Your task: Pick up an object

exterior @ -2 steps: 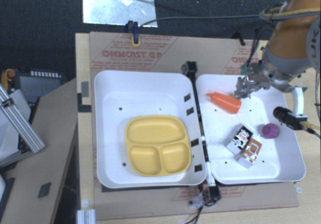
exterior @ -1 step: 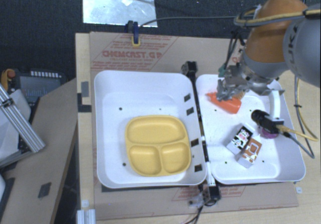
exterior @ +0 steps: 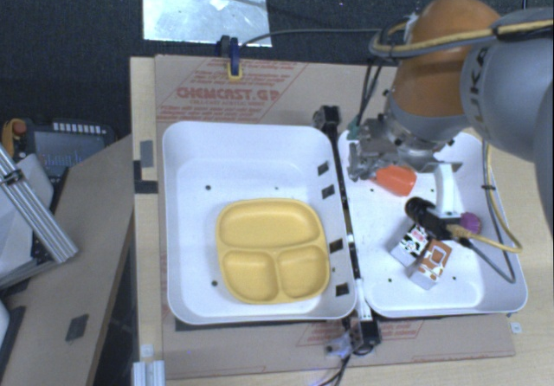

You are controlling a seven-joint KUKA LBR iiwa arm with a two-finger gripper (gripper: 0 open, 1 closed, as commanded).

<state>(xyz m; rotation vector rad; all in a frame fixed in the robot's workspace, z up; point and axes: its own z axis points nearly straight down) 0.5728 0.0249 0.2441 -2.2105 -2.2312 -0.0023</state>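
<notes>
My gripper [exterior: 365,161] hangs low over the back left part of the right bin [exterior: 485,293], under the orange band of the arm. Just to its right, an orange block [exterior: 396,179] lies on the bin floor, close to the gripper or touching it. A small box with a brown, white and black pattern [exterior: 422,254] lies nearer the front of the same bin. A small purple thing [exterior: 470,222] sits to the right of the box. I see nothing held in the gripper.
The left bin [exterior: 186,202] holds a yellow plate with three compartments [exterior: 271,250]. A black divider [exterior: 340,202] runs between the two bins. The arm's bulk covers the back right of the right bin.
</notes>
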